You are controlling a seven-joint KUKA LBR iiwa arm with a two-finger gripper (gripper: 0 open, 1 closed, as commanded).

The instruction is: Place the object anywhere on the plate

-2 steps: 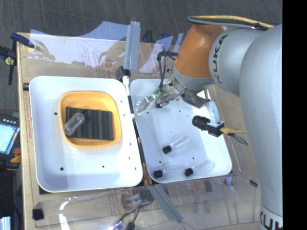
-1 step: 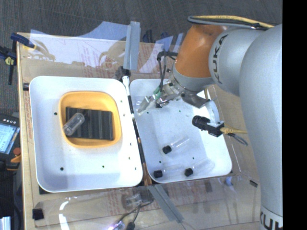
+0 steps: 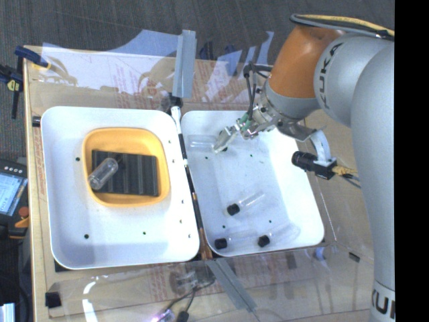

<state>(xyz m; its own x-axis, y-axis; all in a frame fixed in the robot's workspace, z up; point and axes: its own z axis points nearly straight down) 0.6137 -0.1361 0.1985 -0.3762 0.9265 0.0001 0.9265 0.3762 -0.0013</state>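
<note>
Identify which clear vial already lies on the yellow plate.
The vial in the left bin, lying on the dark ridged insert of the plate; the other vials lie in the right bin.

Clear vial point(image 3: 104, 172) on yellow plate point(image 3: 127, 140) in left bin point(image 3: 120, 243), tool point(image 3: 223, 141) above right bin point(image 3: 295, 210)

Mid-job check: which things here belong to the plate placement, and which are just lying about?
Job: yellow rounded plate in the left white bin; clear plastic vial lying on it; gripper over the right white bin.
Lying about: black-capped clear vial mid-bin; clear tube beside the gripper.
</note>
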